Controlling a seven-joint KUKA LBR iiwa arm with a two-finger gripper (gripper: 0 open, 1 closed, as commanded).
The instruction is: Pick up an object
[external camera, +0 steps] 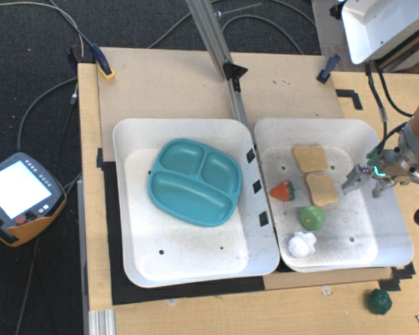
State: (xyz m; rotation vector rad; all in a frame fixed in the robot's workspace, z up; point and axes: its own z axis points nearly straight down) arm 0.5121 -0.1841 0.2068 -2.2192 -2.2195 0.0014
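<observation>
Over the right bin (398,246), the gripper (364,181) hangs open and empty just right of the lower bread slice (322,189), so it should centre over that slice before descending

The arm reaches in from the right, its tool (364,182) angled downward with both fingers spread apart.

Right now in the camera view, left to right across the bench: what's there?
teal divided plate → strawberry → white lump → green apple → end effector
</observation>
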